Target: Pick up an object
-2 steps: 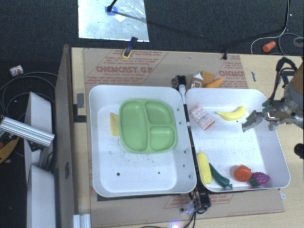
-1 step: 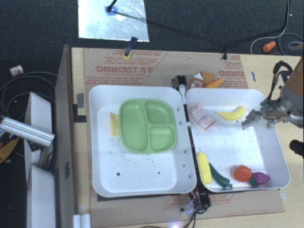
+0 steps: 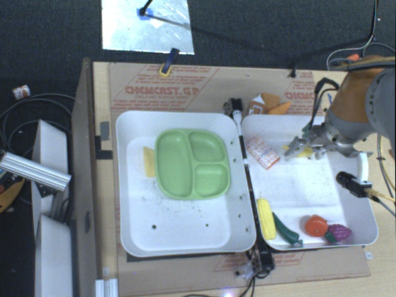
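Observation:
My gripper (image 3: 299, 148) hangs low over the back of the right bin (image 3: 309, 187), reaching in from the right. A small yellow thing (image 3: 305, 153) lies right under it; whether it is held is hidden. A pink-and-white packet (image 3: 262, 153) lies just left of the gripper. Along the bin's front lie a yellow corn cob (image 3: 266, 218), a dark green vegetable (image 3: 285, 229), a red tomato (image 3: 315, 226) and purple grapes (image 3: 338, 232).
The left bin (image 3: 136, 228) bears a green divided plate (image 3: 191, 164) with a yellow flat piece (image 3: 148, 161) at its left. An orange-and-white item (image 3: 270, 106) lies on the cardboard behind the right bin.

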Motion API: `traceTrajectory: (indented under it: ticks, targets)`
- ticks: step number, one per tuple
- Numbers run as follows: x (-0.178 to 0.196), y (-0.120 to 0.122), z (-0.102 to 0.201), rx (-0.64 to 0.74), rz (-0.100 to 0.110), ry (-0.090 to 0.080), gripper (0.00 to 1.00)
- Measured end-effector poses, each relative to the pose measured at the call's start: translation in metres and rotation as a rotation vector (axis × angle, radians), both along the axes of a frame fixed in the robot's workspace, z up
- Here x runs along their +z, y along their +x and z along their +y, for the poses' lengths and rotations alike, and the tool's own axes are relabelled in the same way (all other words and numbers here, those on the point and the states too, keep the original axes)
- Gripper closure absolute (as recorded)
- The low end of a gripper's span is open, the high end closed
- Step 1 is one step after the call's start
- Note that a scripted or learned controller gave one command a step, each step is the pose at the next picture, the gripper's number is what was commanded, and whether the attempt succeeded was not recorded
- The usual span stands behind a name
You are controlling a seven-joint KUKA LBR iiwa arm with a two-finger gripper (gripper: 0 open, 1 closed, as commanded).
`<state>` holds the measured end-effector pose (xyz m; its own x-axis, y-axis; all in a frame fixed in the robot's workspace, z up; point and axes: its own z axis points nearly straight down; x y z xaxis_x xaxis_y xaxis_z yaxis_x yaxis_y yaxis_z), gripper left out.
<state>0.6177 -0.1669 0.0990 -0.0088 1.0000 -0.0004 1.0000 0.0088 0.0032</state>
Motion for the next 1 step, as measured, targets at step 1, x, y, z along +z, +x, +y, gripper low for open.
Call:
traceTrajectory:
  ticks: [1]
  targets:
    - [0.0669,0.0001,-0.0231,-0.008,-0.005,-0.003,0.0]
